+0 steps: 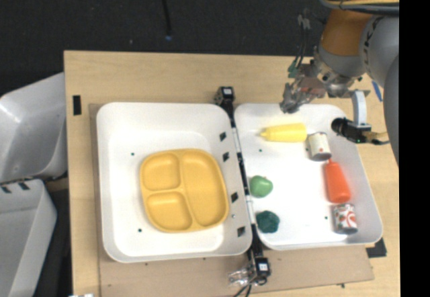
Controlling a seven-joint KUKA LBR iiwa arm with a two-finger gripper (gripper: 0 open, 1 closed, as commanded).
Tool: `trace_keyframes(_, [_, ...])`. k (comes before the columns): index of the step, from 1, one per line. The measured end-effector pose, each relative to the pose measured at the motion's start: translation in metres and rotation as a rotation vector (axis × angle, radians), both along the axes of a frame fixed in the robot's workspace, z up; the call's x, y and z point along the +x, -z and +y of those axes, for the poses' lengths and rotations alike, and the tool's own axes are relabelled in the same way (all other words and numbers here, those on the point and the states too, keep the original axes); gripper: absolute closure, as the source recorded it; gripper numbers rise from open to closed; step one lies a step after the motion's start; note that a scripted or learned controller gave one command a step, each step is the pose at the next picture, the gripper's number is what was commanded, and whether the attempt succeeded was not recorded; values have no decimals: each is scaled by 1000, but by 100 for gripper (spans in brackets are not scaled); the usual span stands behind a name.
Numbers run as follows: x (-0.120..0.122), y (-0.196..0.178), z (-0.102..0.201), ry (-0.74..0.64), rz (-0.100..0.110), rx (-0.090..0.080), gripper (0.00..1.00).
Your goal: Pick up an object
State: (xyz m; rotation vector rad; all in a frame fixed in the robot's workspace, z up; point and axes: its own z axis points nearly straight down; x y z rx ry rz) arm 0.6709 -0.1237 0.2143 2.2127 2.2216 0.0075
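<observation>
End effector (293, 102): above right bin's (302, 235) far rim, finger state indiscernible | nearest object: yellow bottle (285, 132), lying just below it | left bin (114, 222): 1 yellow tray (183, 189)

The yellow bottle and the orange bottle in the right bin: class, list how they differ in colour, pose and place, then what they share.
The yellow bottle lies crosswise near the bin's far edge; the orange bottle lies lengthwise, nearer the camera. The yellow one lies just below the gripper; the orange one lies farther from it. Both lie flat in the right bin.
</observation>
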Motion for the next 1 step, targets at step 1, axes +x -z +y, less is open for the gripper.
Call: trace_keyframes(1, [7, -58, 7, 0, 0, 0, 100])
